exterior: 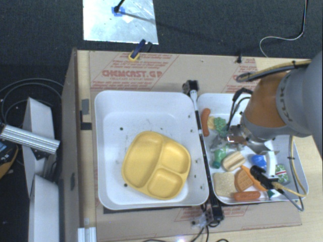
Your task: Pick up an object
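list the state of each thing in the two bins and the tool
yellow tray: upright, lying flat in the left bin
hot dog: lying lengthwise by the right bin's left wall
bread roll: lying among the toy food
tool: low over the right bin, grip unclear

Single fixed overhead camera, slanted down on both bins (151, 101); arm (282, 105) enters right.

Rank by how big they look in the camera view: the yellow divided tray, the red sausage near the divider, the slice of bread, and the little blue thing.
Largest to smallest:
1. yellow divided tray, by far
2. slice of bread
3. red sausage
4. blue thing
The bread and sausage are close; the sausage is long but thin.
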You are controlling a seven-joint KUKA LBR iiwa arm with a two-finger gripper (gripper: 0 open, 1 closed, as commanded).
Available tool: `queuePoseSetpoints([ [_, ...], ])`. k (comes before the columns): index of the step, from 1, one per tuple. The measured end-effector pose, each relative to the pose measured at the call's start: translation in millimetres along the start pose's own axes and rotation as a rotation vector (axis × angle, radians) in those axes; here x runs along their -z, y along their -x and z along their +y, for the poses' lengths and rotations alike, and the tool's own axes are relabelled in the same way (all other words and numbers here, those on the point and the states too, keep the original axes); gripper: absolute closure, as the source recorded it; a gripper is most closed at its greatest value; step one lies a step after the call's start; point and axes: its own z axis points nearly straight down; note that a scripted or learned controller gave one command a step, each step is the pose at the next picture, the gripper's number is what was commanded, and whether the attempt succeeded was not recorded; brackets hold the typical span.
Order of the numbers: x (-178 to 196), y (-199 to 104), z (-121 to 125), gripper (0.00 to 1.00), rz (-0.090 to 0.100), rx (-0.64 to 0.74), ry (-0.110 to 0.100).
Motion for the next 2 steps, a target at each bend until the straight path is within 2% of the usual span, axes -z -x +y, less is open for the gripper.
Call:
queuePoseSetpoints([
  [1,0.8,9.6,11.3,0.0,0.0,0.0,0.002],
  [2,0.3,10.4,-17.7,0.0,0.0,0.0,0.001],
])
